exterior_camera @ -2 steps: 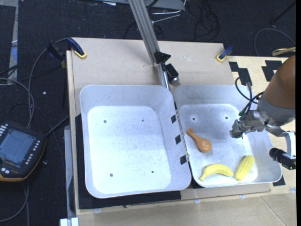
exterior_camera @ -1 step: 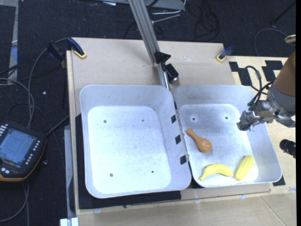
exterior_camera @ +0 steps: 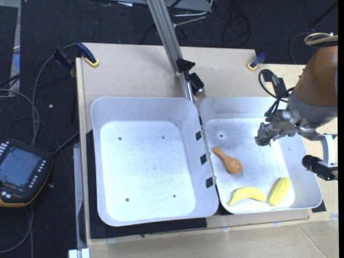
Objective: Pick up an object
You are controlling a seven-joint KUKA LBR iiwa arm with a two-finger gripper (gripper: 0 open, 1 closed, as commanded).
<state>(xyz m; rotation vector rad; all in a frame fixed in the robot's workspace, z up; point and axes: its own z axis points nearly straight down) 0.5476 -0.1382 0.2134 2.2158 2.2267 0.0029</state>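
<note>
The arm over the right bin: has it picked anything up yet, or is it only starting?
Nothing looks picked up yet. The wooden spoon, banana and corn cob all lie on the floor of the right bin. The gripper hangs over that bin's upper part, apart from all three. Left to do: come down on one and lift it.

wooden spoon point(exterior_camera: 228, 161), banana point(exterior_camera: 248, 195), corn cob point(exterior_camera: 279, 191), right bin point(exterior_camera: 243, 127)
</note>
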